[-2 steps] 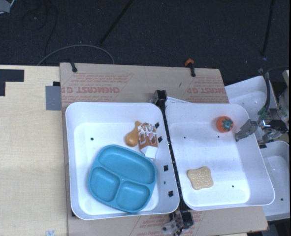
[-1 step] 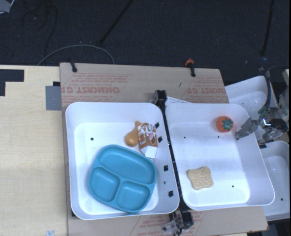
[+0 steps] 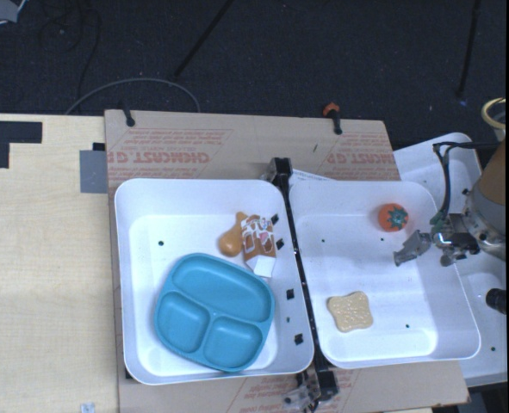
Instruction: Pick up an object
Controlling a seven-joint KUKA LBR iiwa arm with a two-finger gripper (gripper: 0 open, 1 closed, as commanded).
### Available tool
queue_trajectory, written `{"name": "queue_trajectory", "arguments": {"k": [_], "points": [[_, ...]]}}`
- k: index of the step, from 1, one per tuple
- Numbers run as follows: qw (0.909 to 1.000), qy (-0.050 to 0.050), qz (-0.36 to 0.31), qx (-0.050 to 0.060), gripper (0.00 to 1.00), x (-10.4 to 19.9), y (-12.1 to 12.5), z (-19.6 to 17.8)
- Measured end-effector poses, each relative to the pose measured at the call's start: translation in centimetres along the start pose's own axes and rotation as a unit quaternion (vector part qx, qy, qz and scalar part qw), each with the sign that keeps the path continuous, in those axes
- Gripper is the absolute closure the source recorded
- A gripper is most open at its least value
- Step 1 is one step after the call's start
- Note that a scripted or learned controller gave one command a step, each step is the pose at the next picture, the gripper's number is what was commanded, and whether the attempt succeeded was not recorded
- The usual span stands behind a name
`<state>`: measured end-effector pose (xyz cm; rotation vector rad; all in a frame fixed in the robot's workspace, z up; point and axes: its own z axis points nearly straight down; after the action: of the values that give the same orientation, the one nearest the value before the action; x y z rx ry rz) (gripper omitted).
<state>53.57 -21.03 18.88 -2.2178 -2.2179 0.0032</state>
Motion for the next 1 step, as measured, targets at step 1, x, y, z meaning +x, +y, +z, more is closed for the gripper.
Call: {"name": "queue_trajectory", "arguments": {"k": [1], "points": [[1.0, 0.0, 0.0, 0.001, 0.0, 0.05, -0.22, 4.33]]}}
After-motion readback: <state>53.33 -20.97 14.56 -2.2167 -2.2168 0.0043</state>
